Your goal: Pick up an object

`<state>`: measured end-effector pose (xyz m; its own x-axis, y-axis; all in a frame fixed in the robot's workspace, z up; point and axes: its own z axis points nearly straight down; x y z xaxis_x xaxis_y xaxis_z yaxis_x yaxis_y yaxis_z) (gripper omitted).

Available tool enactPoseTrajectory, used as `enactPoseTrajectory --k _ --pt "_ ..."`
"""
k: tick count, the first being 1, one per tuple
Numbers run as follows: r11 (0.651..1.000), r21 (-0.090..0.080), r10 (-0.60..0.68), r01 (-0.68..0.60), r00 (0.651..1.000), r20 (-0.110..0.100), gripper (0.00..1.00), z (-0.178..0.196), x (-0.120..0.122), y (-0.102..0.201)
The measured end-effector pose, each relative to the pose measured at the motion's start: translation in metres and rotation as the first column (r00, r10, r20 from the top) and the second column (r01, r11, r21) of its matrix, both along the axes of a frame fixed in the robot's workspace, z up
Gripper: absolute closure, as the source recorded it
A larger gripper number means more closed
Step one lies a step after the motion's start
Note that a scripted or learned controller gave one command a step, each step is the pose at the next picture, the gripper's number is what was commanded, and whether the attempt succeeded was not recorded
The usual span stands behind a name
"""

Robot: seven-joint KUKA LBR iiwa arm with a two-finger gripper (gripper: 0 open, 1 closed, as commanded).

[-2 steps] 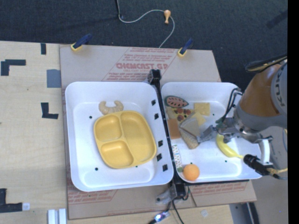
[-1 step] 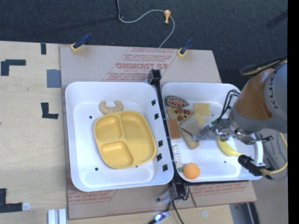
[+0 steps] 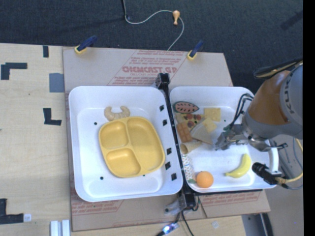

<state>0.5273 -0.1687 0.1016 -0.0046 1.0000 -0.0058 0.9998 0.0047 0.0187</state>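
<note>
The right bin (image 3: 222, 93) holds a pile of small toy foods: a dark oval piece with red inside (image 3: 186, 106), pale yellow cheese-like squares (image 3: 212, 114), a grey wedge (image 3: 202, 131), a tan cone-shaped piece (image 3: 191, 145), an orange ball (image 3: 204, 179) and a yellow banana (image 3: 239, 168). My gripper (image 3: 221, 142) reaches down into this bin from the right, its tip just right of the grey wedge and above-left of the banana. The arm's orange band (image 3: 268, 101) sits above it.
The left bin (image 3: 81, 146) holds a yellow three-compartment plate (image 3: 131, 146) and a tan curved piece (image 3: 116, 113) behind it. A black divider (image 3: 170, 127) joins the bins. Blue-yellow clamps (image 3: 85, 44) hold the cardboard base. A cable (image 3: 147, 17) lies beyond.
</note>
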Motion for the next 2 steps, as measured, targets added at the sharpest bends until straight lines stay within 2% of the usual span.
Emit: enactPoseTrajectory --k 1,2 --pt "1.000 0.005 -0.003 0.004 1.000 -0.017 1.00 0.045 0.005 -0.005" --pt "1.000 0.005 -0.003 0.003 1.000 -0.016 1.00 0.087 0.007 -0.006"
